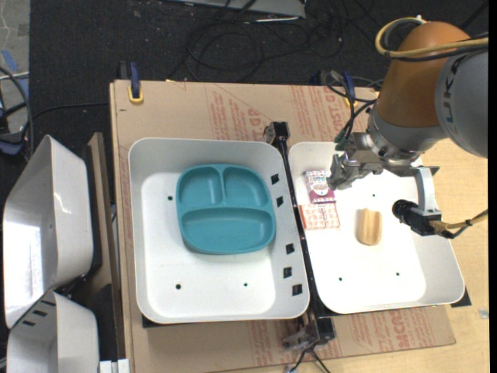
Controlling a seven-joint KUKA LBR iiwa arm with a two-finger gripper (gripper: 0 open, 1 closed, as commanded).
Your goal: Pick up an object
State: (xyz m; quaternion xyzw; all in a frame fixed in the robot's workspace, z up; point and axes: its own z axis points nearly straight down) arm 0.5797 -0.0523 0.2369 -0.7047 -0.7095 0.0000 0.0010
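The gripper (339,179) hovers over the pink packet (318,186); jaws' width unclear. It should descend centred, avoiding the bread roll (369,227) at 4 o'clock.

Readable text: arm logo + board print, little else

Arm (458,92): white letters "UK" on grey casing at right edge, rest cut off by frame. Cardboard (233,107) under bins: faint red print, upside down/mirrored, repeated along top strip and again along bottom edge, looks like "MACRO…" at bottom right but can't confirm, too faded. Packet (318,186) in right bin: pink/white w/ small print, too small to read. Card (320,217) just below it: red-white pattern, no legible chars. Tray (226,208), bun (369,226): no markings seen.
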